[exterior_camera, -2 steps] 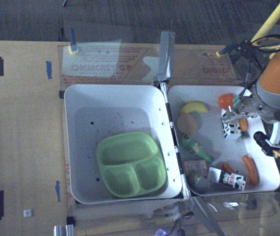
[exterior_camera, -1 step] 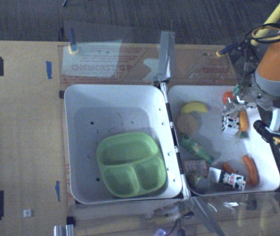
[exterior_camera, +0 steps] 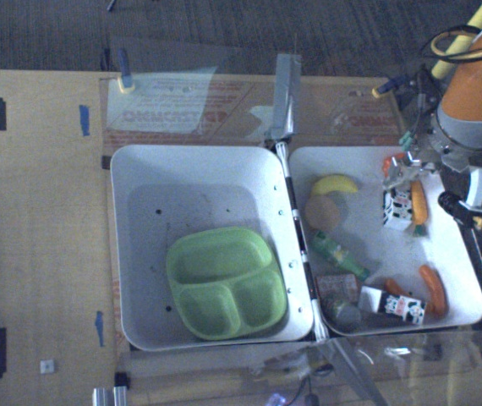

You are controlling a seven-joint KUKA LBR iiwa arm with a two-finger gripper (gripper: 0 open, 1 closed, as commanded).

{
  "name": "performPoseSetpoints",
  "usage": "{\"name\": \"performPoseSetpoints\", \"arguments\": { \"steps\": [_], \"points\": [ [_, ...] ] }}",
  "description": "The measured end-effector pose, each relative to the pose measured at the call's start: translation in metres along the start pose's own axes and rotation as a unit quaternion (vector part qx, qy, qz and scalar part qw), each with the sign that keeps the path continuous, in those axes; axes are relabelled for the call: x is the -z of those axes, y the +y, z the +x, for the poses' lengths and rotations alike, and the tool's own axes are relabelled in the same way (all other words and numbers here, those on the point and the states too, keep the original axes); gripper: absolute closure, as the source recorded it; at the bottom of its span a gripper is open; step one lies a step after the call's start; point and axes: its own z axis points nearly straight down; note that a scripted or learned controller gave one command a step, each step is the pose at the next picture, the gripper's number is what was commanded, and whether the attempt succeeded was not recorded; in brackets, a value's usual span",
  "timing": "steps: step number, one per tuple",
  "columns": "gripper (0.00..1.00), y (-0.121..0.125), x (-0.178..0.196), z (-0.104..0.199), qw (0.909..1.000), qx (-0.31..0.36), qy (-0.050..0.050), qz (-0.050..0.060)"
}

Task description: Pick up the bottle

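The green bottle (exterior_camera: 339, 255) lies on its side in the right bin (exterior_camera: 465, 307), near the bin's left wall, pointing toward the lower right. My gripper (exterior_camera: 402, 172) hangs at the far right of that bin, well to the upper right of the bottle and apart from it. It sits just above a small white carton with black spots (exterior_camera: 398, 207) and an orange carrot-like piece (exterior_camera: 419, 206). Nothing shows as held.
Around the bottle lie a brown round fruit (exterior_camera: 325, 213), a yellow banana (exterior_camera: 335, 183), a dark packet (exterior_camera: 336, 288), a second spotted carton (exterior_camera: 395, 304) and an orange sausage shape (exterior_camera: 433, 287). The left bin (exterior_camera: 139, 184) holds a green divided plate (exterior_camera: 224, 282).
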Motion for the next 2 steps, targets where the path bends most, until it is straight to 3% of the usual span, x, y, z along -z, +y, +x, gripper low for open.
{"name": "performPoseSetpoints", "arguments": {
  "steps": [2],
  "points": [
    [1.0, -0.0003, -0.0002, -0.0012, 0.9997, 0.023, -0.002, 0.0]
  ]
}}
